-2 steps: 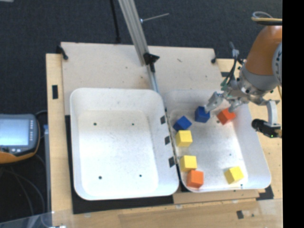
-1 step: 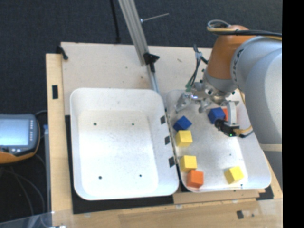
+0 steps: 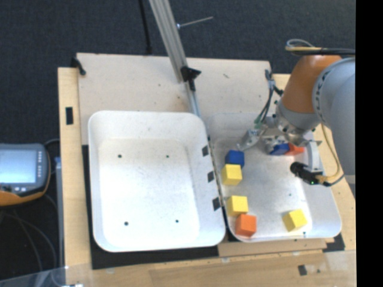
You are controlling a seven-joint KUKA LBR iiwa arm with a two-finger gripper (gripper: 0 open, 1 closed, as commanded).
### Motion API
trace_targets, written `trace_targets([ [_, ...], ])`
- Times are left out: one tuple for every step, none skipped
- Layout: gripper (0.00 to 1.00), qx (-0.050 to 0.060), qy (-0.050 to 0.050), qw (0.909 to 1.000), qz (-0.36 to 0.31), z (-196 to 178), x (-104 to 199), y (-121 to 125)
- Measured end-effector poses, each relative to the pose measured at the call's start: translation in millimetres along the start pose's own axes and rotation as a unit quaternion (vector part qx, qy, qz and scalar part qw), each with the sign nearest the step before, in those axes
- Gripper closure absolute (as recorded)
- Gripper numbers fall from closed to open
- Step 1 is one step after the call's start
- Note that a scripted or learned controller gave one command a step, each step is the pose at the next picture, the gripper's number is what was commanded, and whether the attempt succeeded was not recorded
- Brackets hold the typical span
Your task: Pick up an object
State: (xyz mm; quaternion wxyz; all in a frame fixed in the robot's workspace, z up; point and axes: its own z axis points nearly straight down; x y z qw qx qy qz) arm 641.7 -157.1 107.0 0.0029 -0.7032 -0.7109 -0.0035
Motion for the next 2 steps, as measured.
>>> trace_targets([
  [0.00,0.001,-0.008,1.0000,0.002,9,69,31],
  [0.00,-0.001,-0.006,1.0000,0.006,9,57,38],
])
